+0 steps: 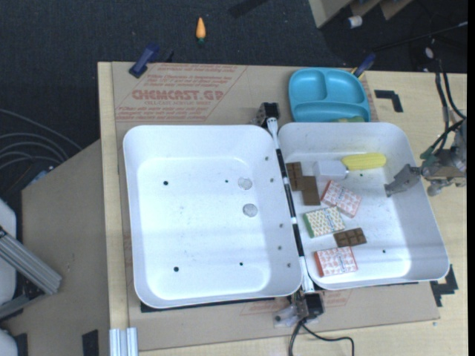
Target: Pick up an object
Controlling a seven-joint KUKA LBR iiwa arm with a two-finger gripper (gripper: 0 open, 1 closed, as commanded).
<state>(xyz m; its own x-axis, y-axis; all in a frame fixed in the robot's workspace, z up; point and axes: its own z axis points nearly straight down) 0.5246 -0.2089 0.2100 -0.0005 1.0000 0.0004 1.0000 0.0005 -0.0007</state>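
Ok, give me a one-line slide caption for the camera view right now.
Gripper at the right bin edge, near a yellow corn cob and scattered flat cards; left bin beside it.

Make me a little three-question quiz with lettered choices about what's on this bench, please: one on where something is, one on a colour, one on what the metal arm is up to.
1. Where does the yellow corn cob lie?
A. in the left bin
B. in the right bin
C. on the floor

2. What colour is the divided plate behind the bins?
A. blue
B. red
C. green

3. Where is the hand?
A. over the left bin
B. over the blue plate
C. at the right bin's right side

Answers: 1 B, the cob rests near the back of the right bin. 2 A, the plate is light blue. 3 C, the hand sits over that bin's right part, apart from the cob.
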